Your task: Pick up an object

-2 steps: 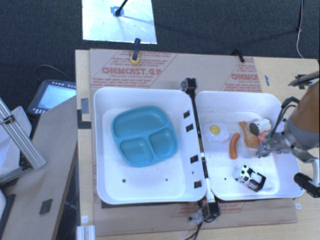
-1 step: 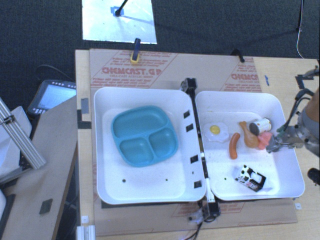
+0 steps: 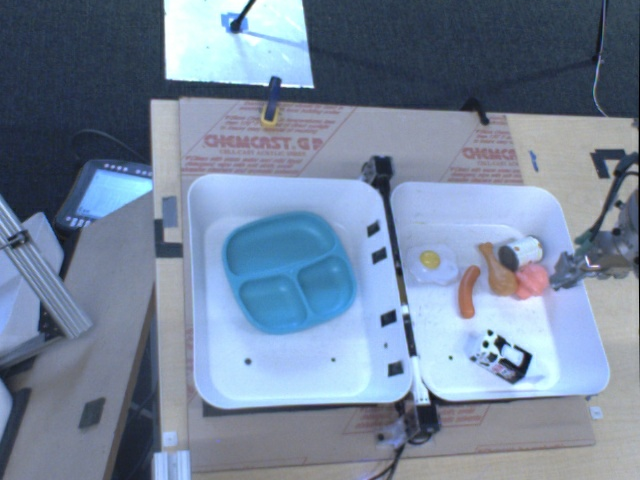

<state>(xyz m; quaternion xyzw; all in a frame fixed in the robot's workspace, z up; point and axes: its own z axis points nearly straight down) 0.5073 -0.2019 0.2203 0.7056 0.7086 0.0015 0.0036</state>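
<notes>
**End effector at the right bin's right wall**

Two white bins are sitting side by side on the bench. The left bin (image 3: pixel 200 268) is carrying a blue divided plate (image 3: pixel 289 271) near its middle. The right bin (image 3: pixel 580 368) is carrying the loose objects: a fried-egg toy (image 3: pixel 431 262) toward its left wall, an orange sausage (image 3: pixel 468 291) just right of it, a tan drumstick-like piece (image 3: pixel 497 270), a silver can (image 3: pixel 520 252) lying on its side, a pink ball (image 3: pixel 533 280) touching the tan piece, and a black-and-white block (image 3: pixel 502 355) toward the near edge. The end effector (image 3: pixel 568 271) is hanging over the bin's right wall, just beside the pink ball. Whether its opening is wide or narrow cannot be told, and nothing is visibly sitting inside it.
</notes>
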